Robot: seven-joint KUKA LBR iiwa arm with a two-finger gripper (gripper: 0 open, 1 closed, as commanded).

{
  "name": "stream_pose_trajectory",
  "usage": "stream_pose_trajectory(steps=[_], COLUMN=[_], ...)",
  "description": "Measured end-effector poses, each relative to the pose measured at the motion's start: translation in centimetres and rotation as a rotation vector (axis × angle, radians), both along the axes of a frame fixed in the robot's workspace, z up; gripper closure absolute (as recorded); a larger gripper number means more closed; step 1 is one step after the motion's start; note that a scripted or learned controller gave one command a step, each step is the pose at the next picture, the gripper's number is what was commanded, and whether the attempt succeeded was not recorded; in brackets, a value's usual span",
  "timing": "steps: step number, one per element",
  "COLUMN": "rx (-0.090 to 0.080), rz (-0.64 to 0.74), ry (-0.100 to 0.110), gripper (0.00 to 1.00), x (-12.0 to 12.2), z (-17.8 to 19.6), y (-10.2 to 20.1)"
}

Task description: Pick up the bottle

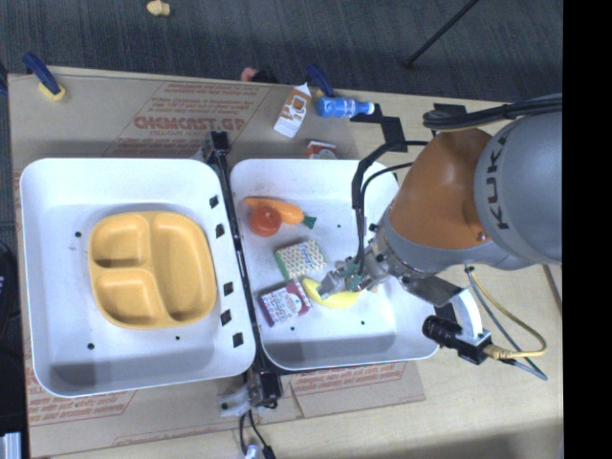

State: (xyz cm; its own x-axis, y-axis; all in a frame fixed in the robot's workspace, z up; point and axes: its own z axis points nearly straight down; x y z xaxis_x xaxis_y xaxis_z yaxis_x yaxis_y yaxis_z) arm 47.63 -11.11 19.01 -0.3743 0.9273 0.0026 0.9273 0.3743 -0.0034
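Hovering over banana (337, 297) mid rt bin (287, 357), fingers (342, 280) state unclear; bottle (342, 108) outside bins.

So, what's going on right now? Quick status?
End effector low in right bin, at banana. Bottle outside bins, on bench beyond right bin, untouched. Nothing crowding it.

We read "CHEMCAST GP" in red on the cardboard sheet (182, 118) at eleven o'clock, and "KU" on the arm (507, 185) at three o'clock.
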Motion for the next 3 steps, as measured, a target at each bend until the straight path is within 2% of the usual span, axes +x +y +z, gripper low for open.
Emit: stream_pose_trajectory(steps=[1,2,3], rx=[-0.001,0.001,-0.001], rz=[0.118,0.269,0.298], ry=[-0.003,0.001,-0.003], gripper=[1.00,1.00,1.00], x=[0.0,-0.1,0.0], z=[2.1,0.1,2.8], y=[5.2,6.3,12.3])
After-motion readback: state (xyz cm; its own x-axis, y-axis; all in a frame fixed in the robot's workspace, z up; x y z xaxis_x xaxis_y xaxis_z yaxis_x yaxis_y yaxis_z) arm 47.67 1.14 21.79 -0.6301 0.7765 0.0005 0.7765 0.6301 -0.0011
